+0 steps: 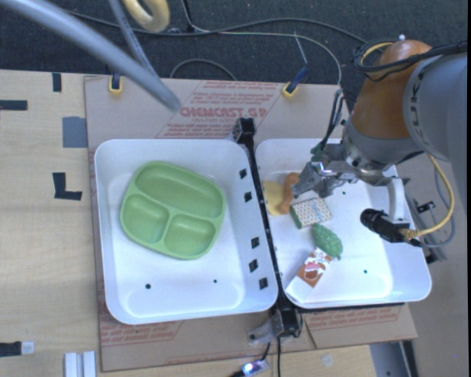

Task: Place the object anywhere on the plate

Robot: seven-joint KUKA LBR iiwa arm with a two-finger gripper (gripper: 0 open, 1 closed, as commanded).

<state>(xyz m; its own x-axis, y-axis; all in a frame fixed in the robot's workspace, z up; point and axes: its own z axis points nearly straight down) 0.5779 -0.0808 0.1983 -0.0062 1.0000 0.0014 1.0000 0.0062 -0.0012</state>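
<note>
A green three-part plate (173, 209) lies in the left bin (118, 289). In the right bin (392, 277) several small items are grouped near the left side: a yellow piece (273, 198), an orange piece (291, 182), a checkered block (312, 210), a green leafy item (327, 240) and a red and white carton (315, 268). My gripper (315, 177) hangs low over the right bin, just above the checkered block and beside the orange piece. The wrist hides its fingertips.
A black divider (257, 210) runs between the two bins. Cables (298, 49) trail across the dark floor behind the bench. A grey pole (86, 34) slants across the upper left. The arm's black side fitting (385, 225) overhangs the right bin.
</note>
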